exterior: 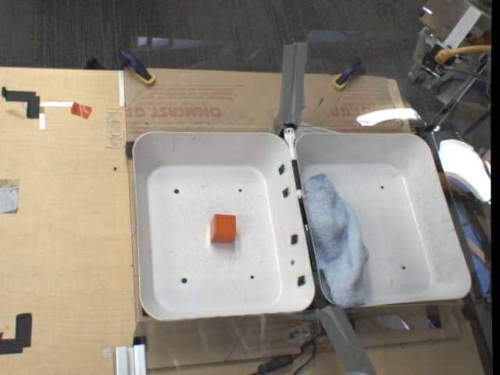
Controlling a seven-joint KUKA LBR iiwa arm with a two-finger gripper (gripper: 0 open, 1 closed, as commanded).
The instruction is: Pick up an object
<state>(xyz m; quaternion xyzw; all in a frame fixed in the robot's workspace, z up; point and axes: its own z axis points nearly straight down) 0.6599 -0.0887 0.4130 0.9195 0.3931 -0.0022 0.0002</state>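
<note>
Inside the left bin (156, 158) sits an orange block (223, 228): looks rigid and light, best pinched across flat sides. Hand's state: cannot tell.

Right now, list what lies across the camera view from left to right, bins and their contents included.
Small red tag → left bin → orange block → blue-grey cloth → right bin.

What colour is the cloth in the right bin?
Pale blue-grey; the cloth shows in the camera view.
</note>
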